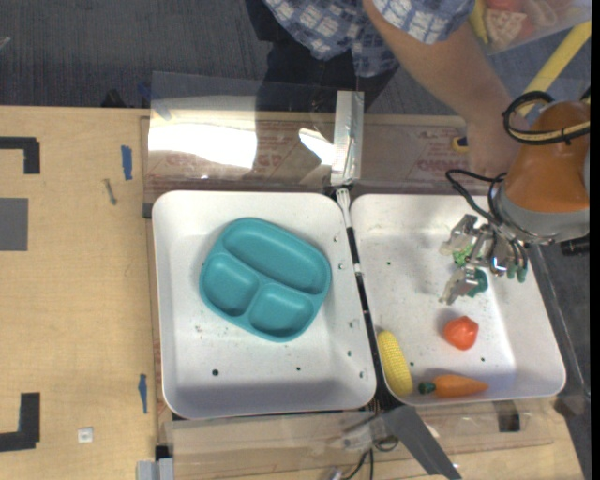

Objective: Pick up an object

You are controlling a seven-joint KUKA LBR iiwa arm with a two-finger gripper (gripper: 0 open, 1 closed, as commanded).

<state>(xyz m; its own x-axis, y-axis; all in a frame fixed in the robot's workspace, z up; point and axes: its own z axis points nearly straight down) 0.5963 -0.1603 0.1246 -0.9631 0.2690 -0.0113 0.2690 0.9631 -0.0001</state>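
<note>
A teal divided plate (266, 277) lies in the left white bin (178, 375) at the frame's center, on a tan tabletop (66, 309), while a person in a plaid shirt (375, 28) stands at the top edge.

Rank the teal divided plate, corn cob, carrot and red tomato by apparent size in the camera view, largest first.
1. Teal divided plate, by far the largest.
2. Corn cob and carrot: similar in length, too close to rank.
3. Red tomato, smallest.

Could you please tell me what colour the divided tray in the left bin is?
The divided tray is teal, plainly seen in the camera view.
</note>
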